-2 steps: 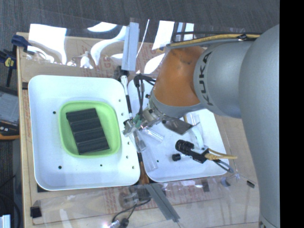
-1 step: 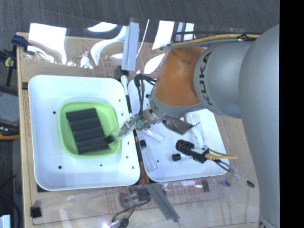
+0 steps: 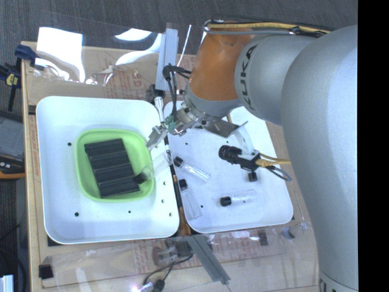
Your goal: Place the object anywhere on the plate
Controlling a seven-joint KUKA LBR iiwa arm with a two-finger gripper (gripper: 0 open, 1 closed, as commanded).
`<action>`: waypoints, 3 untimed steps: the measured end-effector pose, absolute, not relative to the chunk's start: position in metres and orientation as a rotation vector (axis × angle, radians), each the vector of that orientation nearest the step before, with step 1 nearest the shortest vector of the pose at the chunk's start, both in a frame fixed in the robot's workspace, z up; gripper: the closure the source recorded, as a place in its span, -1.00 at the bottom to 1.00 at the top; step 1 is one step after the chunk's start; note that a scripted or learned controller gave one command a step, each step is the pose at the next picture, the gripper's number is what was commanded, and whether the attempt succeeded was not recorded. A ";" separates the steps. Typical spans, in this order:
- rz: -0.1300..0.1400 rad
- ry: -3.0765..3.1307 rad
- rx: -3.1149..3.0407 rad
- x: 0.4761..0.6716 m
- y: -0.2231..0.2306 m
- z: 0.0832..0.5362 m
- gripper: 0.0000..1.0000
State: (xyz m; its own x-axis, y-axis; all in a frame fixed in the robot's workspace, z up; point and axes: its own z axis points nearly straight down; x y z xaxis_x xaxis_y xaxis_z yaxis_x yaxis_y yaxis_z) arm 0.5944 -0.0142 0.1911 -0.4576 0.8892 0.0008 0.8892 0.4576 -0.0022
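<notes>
Your counter is brown, cardboard-like, with clear plastic sheeting crumpled along its far edge. Two white bins sit directly on it, side by side, touching. Take the left bin as landmark: the right bin is just right of it, and a grey metal bracket lies nearer the camera, below their seam.

The letters "KUKA" run in dark grey down the robot arm, printed on its grey shell just beside the orange band. No other writing, label or number is readable anywhere.
</notes>
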 end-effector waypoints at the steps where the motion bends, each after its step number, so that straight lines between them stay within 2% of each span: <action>1: 0.002 -2.741 -1.535 0.634 -0.071 0.192 -1.00; 2: 0.003 -2.710 -1.584 0.600 -0.156 0.164 -1.00; 3: 0.000 -2.739 -1.543 0.646 -0.210 0.210 -1.00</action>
State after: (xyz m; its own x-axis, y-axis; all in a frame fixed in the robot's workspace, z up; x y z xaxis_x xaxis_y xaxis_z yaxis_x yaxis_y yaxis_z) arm 0.6455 -0.2104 0.2100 -0.5182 0.8553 -0.0020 0.8553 0.5182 0.0014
